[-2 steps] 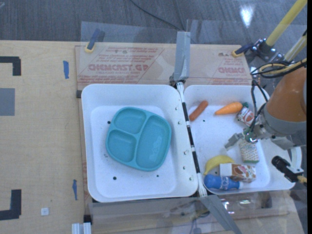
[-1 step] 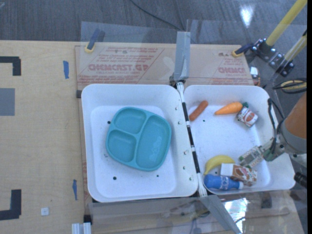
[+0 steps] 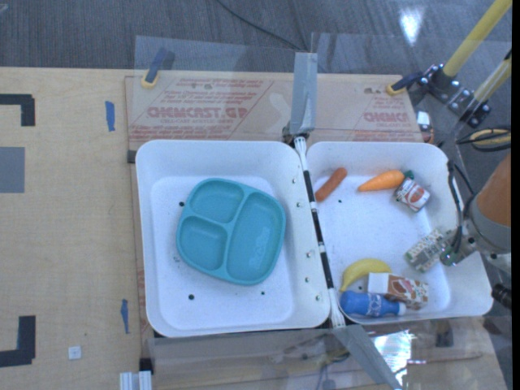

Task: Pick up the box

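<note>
A small box [image 3: 424,250] with a grey-green speckled print lies tilted in the right bin [image 3: 382,218], close to the bin's right wall. My gripper [image 3: 449,250] comes in from the right edge and sits right against the box's right end, low over the bin floor. The arm's grey body with its orange band [image 3: 494,205] rises above it at the frame's edge. A second box [image 3: 396,288], white and brown, lies near the bin's front, to the left of and below the gripper.
The right bin also holds a sausage [image 3: 330,184], a carrot [image 3: 382,181], a small red and white carton [image 3: 413,194], a banana [image 3: 364,271] and a blue bottle [image 3: 370,305]. A teal divided plate [image 3: 231,231] lies in the left bin [image 3: 162,218].
</note>
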`<state>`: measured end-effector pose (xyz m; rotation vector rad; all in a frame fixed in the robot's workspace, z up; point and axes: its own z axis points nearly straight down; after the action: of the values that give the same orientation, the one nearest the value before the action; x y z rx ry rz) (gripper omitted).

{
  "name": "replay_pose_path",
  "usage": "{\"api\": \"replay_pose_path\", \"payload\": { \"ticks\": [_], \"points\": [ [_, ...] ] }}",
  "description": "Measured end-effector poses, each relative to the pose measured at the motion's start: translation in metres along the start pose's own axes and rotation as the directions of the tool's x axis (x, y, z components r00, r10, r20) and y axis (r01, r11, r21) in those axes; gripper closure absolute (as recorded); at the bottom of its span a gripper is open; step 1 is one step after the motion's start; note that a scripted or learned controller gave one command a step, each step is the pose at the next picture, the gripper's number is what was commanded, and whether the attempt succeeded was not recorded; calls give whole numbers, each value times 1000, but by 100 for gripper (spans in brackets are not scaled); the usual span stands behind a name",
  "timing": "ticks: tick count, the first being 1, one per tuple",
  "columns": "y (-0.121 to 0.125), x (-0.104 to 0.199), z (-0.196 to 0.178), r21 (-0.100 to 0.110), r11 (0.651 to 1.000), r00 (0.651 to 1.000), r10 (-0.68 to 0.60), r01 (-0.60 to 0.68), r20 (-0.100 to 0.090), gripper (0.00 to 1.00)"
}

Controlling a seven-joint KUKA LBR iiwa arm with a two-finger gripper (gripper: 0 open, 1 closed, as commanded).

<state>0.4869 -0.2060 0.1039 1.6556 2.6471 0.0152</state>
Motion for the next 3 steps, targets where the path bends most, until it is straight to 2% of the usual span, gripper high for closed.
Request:
{"api": "replay_pose_path", "payload": {
  "ticks": [1, 2, 3],
  "points": [
    [30, 22, -86, 20, 999, 999, 37, -36, -11, 100],
    [30, 21, -85, 20, 999, 999, 37, -37, -11, 0],
    [49, 20, -106, 16, 988, 988, -156, 156, -12, 0]
  ]
}}
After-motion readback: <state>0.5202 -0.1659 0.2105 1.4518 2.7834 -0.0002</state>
